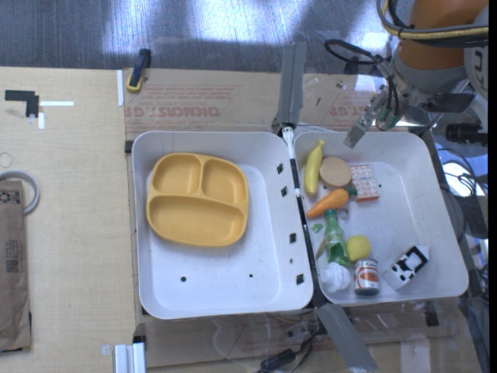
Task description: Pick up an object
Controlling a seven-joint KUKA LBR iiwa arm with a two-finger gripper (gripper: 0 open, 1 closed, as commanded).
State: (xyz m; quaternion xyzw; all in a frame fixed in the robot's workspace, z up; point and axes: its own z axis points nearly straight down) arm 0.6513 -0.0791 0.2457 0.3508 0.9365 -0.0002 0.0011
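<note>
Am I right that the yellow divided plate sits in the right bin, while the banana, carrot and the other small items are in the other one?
Not quite. The camera view shows the yellow divided plate in the left bin, not the right one. The banana, the carrot and the other small items do lie in the other bin, the right bin.

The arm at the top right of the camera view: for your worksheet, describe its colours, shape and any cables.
The arm has a rounded orange section above a grey wrist. Black cables loop around and beside it. A slim grey gripper extends from the wrist.
</note>
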